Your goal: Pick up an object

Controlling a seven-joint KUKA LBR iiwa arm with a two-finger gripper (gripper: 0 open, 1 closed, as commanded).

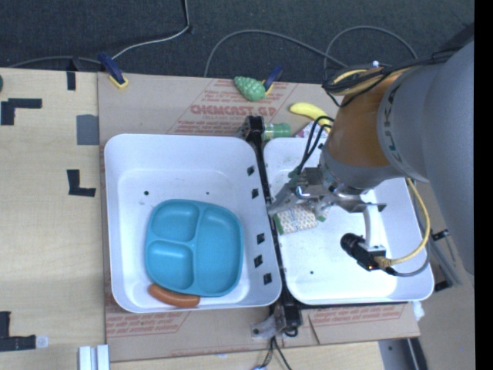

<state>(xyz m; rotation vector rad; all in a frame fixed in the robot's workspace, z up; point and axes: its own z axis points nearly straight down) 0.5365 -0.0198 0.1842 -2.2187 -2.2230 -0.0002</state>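
An orange sausage-shaped toy (174, 296) lies at the near edge of the left bin (127, 206), touching a blue divided plate (193, 247). In the right bin (400, 284), a small flat pale object with a green-and-white speckled pattern (297, 220) rests near the divider, just below the gripper (302, 194). Whether the gripper is open or closed cannot be told. Beyond the bins, a yellow banana-shaped toy (308, 111) and a green knobbly toy (249, 88) sit on the cardboard (192, 106).
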